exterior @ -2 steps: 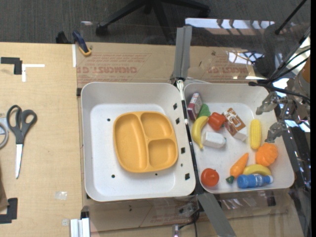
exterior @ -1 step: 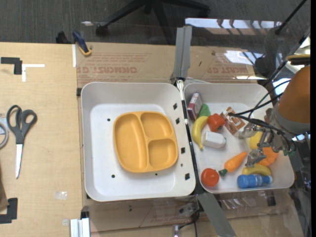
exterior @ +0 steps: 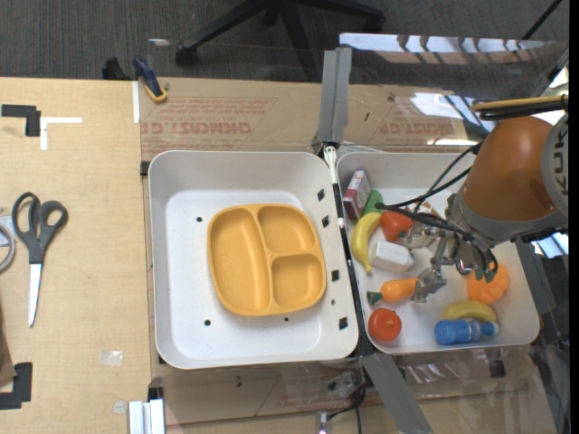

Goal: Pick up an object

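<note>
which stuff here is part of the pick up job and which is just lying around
Job:
gripper, down in the right bin
carrot, banana, tomato, white block, blue bottle

Lying about:
yellow divided plate in the left bin
scissors on the bench

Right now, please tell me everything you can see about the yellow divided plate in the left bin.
The yellow plate is a rounded-square tray, apparently plastic, with three compartments: one long section on the view's left and two smaller ones on the right, separated by raised ridges. It lies flat, face up and slightly rotated, roughly in the middle of the left bin, resting on the white floor. No food or object sits in its compartments. It touches neither the bin's walls nor the gripper, which works over the right bin.
</note>
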Robot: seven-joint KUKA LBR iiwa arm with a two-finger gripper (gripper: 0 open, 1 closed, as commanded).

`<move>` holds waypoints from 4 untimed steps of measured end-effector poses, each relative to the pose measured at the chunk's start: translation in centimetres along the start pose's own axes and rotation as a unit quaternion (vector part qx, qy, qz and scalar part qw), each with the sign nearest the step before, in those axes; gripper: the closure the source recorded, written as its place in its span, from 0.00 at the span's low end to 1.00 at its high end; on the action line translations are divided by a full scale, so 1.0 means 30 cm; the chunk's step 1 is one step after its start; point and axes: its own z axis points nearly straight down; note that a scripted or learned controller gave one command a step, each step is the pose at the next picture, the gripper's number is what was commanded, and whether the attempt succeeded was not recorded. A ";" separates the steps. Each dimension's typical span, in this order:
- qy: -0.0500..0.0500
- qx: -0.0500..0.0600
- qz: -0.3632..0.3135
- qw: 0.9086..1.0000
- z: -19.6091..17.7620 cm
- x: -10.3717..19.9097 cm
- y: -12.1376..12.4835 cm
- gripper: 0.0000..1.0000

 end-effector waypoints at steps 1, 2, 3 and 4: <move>0.008 0.002 0.048 0.999 0.001 -0.257 0.060 0.00; 0.000 0.001 0.102 0.995 -0.001 0.010 -0.059 0.00; -0.002 0.000 0.076 0.997 -0.006 -0.210 0.075 0.00; 0.000 0.001 0.126 0.992 -0.001 0.199 -0.168 0.00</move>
